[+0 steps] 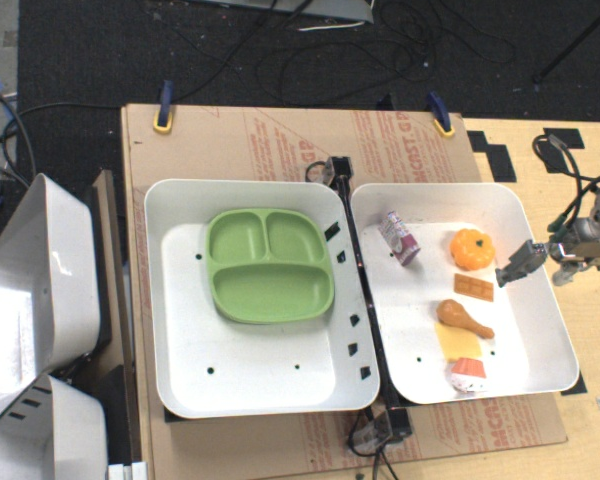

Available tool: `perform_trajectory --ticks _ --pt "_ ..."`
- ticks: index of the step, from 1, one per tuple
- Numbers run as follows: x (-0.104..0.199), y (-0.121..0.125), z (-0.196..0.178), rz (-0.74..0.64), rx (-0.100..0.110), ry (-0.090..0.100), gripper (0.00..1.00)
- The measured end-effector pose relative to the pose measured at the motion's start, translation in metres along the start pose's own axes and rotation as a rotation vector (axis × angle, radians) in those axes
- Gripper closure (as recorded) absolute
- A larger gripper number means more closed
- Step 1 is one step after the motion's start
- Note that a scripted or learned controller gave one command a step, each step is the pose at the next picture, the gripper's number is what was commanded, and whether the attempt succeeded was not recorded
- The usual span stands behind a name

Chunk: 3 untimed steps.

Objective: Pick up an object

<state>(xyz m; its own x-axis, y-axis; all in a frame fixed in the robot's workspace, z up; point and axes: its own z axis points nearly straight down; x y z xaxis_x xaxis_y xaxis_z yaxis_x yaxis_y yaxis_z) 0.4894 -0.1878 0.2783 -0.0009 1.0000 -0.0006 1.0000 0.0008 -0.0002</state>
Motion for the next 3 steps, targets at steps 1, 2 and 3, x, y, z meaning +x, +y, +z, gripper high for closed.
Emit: perform_trajectory --ticks 1,2,3 --pt "0.124 -0.001 0.033 -0.013 0.003 0.005 0.00" --pt "0.017 0.041 0.192 0.008 -0.001 -0.004 0.00" --pt "-0.010 0.119 0.185 -0.004 -0.008 -0.004 0.00"
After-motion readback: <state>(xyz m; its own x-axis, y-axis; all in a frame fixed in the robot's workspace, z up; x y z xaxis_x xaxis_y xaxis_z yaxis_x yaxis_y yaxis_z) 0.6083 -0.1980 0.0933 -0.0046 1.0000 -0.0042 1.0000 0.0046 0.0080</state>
